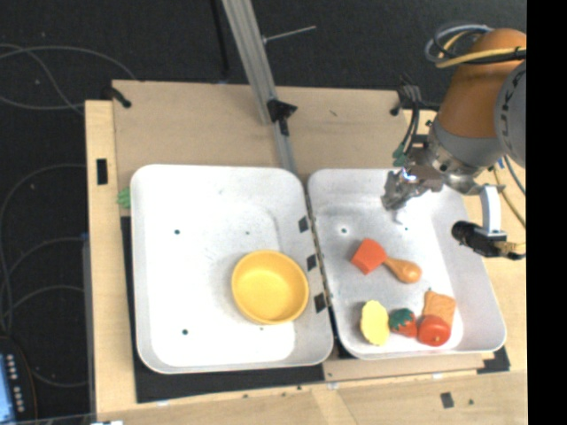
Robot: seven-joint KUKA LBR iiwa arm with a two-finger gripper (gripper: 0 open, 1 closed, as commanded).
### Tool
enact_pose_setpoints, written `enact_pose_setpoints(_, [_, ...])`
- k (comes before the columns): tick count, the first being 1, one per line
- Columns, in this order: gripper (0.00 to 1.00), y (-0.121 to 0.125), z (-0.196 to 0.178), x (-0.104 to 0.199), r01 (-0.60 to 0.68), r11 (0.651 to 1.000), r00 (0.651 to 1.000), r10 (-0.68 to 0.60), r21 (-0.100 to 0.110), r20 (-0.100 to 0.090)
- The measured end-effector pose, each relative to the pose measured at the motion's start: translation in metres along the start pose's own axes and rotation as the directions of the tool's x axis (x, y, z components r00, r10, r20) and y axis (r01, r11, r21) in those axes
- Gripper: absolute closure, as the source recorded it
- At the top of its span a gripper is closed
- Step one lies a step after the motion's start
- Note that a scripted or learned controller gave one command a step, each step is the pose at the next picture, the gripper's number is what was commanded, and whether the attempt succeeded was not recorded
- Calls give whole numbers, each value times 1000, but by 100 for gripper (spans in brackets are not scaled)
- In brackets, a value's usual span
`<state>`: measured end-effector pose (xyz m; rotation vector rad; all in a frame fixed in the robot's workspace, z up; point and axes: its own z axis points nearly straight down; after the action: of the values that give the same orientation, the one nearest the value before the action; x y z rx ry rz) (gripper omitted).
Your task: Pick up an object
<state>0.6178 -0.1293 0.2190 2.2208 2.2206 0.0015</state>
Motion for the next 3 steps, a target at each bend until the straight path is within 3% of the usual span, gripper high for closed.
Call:
enact_pose_setpoints(2, [100,3,-73,-10,6,1000,1000,-6,-3,0])
enact_pose_setpoints(3, [100,-13,-77,41,8,1000,1000,-8,1,-2])
